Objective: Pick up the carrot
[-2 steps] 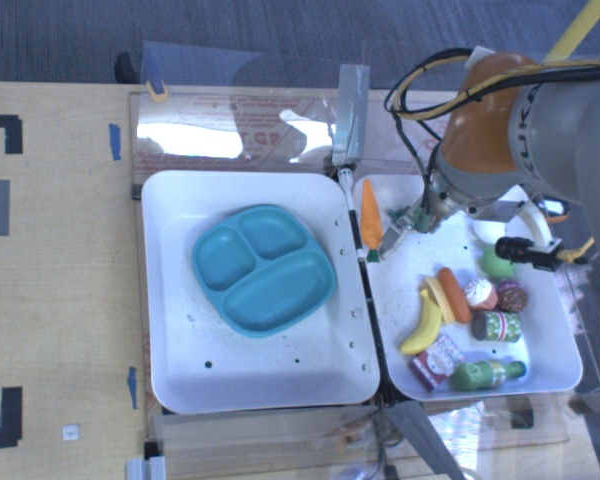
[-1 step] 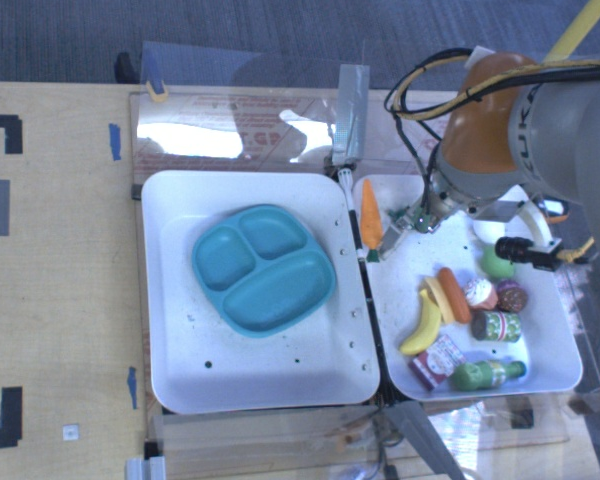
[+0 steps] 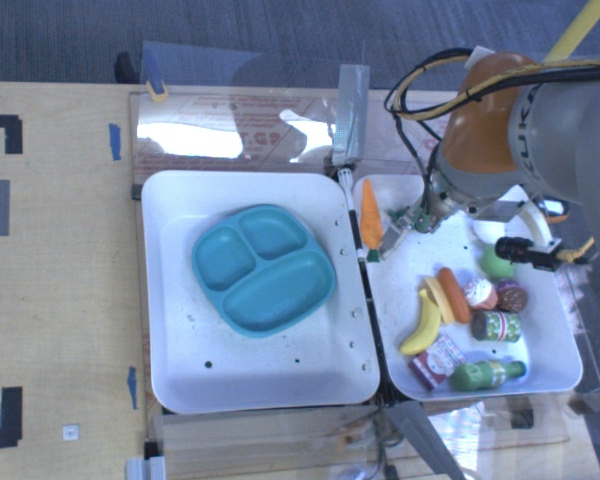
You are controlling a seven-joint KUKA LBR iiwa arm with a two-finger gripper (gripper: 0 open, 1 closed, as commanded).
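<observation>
The orange carrot (image 3: 371, 218) lies lengthwise along the left wall of the right bin (image 3: 565, 353), near its far corner, with its green top (image 3: 373, 254) pointing toward the front. My gripper (image 3: 404, 224) reaches down from the grey arm with the orange band (image 3: 485, 118) and hangs just to the right of the carrot, close to its lower half. Whether it touches the carrot is too small to make out.
The left bin (image 3: 170, 358) holds a blue divided plate (image 3: 265, 268). Toy food fills the right bin's near right part: a banana (image 3: 423, 323), a hot dog (image 3: 452, 296), a lime (image 3: 497, 264), a green bottle (image 3: 485, 373), a red packet (image 3: 435, 360).
</observation>
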